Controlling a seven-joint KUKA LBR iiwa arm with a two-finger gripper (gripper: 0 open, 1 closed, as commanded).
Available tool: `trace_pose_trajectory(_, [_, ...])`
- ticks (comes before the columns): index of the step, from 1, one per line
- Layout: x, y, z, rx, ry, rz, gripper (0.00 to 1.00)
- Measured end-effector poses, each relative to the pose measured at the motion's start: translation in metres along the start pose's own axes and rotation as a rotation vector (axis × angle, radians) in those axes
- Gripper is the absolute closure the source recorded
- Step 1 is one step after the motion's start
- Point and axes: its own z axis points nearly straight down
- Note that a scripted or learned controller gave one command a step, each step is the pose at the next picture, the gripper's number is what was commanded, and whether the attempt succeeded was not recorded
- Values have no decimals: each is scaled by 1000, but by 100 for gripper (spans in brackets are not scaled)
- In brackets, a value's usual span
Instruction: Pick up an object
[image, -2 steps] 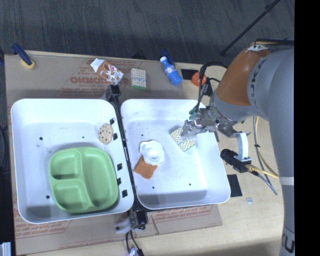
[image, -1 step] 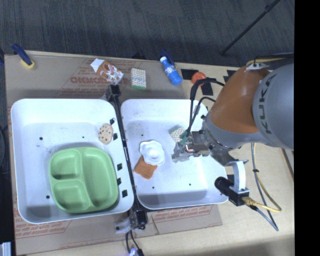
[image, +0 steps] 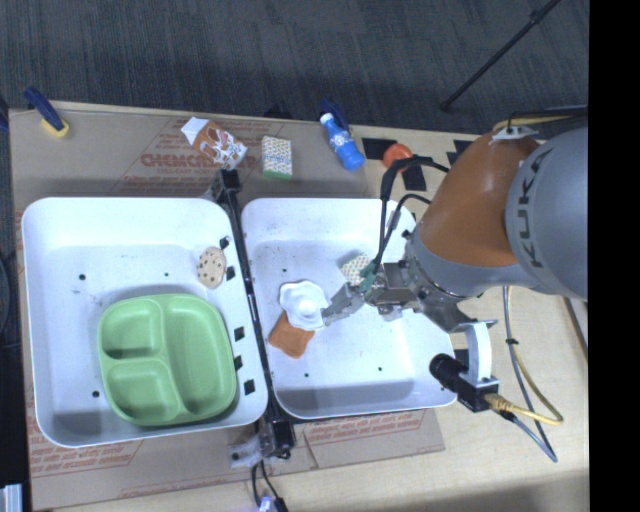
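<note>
In the right bin a white crumpled cup-like object lies partly on top of an orange block. A small speckled square piece rests further back, near the arm's wrist. My gripper reaches in low from the right and slants down to the left. Its tip sits against the right side of the white object. Nothing is visibly lifted off the bin floor.
The left bin holds a green divided plate and a round cookie-like disc. Behind the bins on the bench lie a blue bottle, a small packet, a snack bag and an orange ball.
</note>
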Motion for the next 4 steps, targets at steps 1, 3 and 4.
trace_pose_trajectory(1, [1,0,91,3,0,-1,0])
trace_pose_trajectory(3, [-4,3,156,3,0,-1,0])
trace_pose_trajectory(4, [-3,4,146,3,0,-8,100])
